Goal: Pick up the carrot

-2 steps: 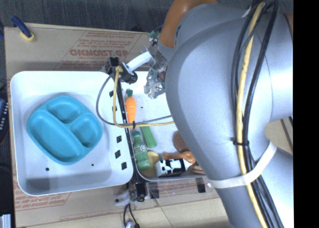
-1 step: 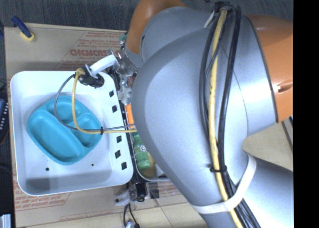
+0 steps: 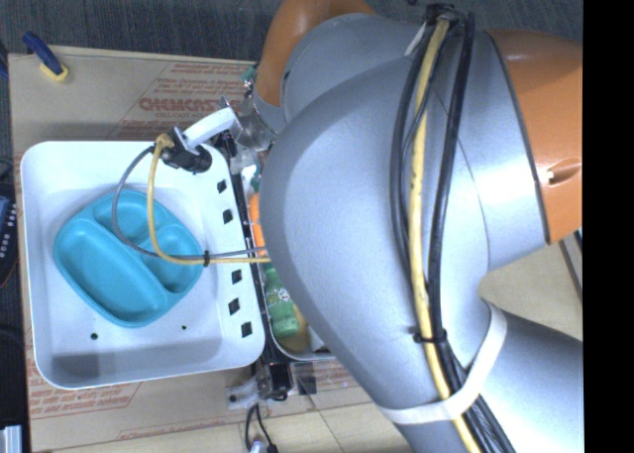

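I see a sliver of the carrot (image 3: 255, 211) at nine o'clock of the arm (image 3: 396, 213), whose bulk hides the right bin; the claw's state I cannot tell.

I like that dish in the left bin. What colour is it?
The dish is bright blue, seen in the camera view.

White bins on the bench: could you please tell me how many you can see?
2. The left white bin lies open to view, holding a blue tray. The right white bin sits beside it, mostly hidden under the arm.
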You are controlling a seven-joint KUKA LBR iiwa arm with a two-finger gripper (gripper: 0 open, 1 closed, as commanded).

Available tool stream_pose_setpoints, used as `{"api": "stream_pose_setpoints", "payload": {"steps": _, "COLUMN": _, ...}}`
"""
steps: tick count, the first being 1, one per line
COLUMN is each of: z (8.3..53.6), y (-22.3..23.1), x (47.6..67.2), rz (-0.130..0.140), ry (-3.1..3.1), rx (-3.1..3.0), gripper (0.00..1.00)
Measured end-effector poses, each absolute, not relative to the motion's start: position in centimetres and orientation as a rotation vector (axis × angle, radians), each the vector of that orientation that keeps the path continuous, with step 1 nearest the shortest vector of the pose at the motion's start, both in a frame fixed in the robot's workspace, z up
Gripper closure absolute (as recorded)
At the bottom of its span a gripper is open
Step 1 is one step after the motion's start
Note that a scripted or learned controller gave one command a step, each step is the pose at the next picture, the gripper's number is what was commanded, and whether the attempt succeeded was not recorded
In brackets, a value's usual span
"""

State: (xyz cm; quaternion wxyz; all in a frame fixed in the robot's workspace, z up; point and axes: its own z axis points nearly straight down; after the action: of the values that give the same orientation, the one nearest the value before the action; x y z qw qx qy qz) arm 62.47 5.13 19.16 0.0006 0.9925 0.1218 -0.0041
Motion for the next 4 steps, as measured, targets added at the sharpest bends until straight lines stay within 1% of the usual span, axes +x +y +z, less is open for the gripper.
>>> {"api": "stream_pose_setpoints", "payload": {"steps": 1, "z": 29.9, "y": 1.3, "x": 63.7, "rz": 0.001, "ry": 0.452, "rx": 3.11, "gripper": 0.0}}
{"api": "stream_pose_setpoints", "payload": {"steps": 2, "z": 18.7, "y": -0.2, "x": 59.9, "rz": -0.027, "ry": 0.393, "rx": 3.123, "gripper": 0.0}}
{"api": "stream_pose_setpoints", "payload": {"steps": 3, "z": 24.2, "y": -3.0, "x": 62.1, "rz": -0.006, "ry": 0.378, "rx": 3.124, "gripper": 0.0}}
{"api": "stream_pose_setpoints", "payload": {"steps": 4, "z": 19.4, "y": -4.4, "x": 57.6, "rz": -0.018, "ry": 0.707, "rx": 3.07, "gripper": 0.0}}
